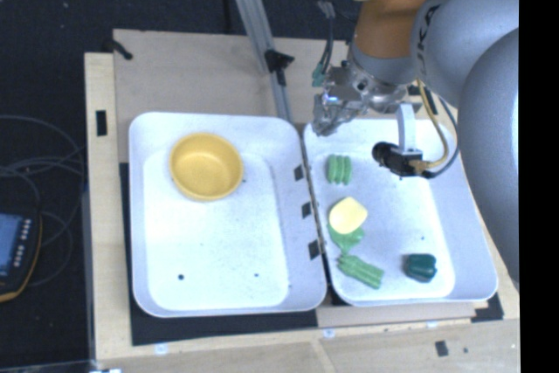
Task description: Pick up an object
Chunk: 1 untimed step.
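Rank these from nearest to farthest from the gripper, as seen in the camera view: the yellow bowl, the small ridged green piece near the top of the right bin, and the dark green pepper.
Measured from the gripper at the right bin's upper left corner:
1. Ridged green piece, just below it, right bin.
2. Yellow bowl, off to its left, left bin.
3. Dark green pepper, right bin's lower right corner.

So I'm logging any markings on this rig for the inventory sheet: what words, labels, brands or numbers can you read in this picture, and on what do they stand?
Dark lettering on the grey arm beside the orange band: cut off and blurred, not readable.
Handheld device at the left edge: lit screen, too small to read.
Bins, bowl and toy items: no text visible.
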Motion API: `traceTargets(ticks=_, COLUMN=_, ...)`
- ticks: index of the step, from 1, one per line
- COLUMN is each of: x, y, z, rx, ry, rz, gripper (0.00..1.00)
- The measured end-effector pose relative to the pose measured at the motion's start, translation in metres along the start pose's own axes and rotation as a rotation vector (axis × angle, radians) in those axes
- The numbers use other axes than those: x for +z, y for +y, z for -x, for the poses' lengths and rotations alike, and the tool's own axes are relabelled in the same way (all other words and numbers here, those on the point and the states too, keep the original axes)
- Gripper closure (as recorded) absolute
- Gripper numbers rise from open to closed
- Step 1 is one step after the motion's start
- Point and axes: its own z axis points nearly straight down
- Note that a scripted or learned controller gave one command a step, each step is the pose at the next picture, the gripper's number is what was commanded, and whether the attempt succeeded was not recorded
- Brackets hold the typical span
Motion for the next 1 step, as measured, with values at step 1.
traceTargets(ticks=1, x=0.011, y=0.0015, z=-0.0538, rx=0.0, ry=0.0, rz=0.0, gripper=1.0)
